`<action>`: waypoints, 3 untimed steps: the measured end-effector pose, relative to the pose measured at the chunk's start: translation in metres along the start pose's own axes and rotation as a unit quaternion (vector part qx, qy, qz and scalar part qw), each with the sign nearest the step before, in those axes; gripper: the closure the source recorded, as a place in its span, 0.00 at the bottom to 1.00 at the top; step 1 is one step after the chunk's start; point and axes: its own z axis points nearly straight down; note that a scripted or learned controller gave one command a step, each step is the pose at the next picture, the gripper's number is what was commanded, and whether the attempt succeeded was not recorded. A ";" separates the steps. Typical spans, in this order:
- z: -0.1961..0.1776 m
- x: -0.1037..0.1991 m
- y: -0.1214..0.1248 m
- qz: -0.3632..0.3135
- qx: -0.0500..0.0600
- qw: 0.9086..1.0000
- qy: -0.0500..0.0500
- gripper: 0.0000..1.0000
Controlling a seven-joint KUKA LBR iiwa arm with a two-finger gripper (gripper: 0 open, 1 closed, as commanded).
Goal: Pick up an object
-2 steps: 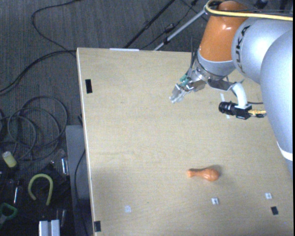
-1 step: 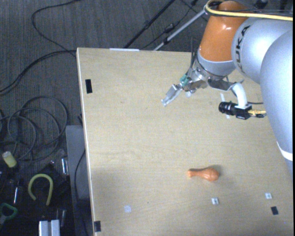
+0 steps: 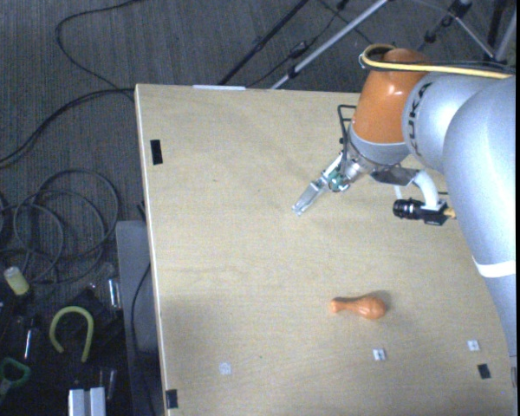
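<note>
An orange, pear-shaped object lies on its side on the tan bench top, toward the near right. My gripper hangs over the middle of the bench, slanting down to the left from the orange-banded wrist. It is well behind the object and a little to its left, apart from it. Nothing shows in the gripper's grasp.
Small black and white markers dot the bench surface. The bench's left edge drops to a carpeted floor with cables and tools. Tripod legs stand behind the far edge. The grey arm covers the right side.
</note>
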 end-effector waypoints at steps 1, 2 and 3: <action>-0.010 0.001 0.001 0.001 -0.002 1.000 0.001 1.00; -0.100 0.011 0.009 0.122 -0.001 0.993 0.000 1.00; -0.109 0.011 0.010 0.121 -0.001 0.993 0.000 1.00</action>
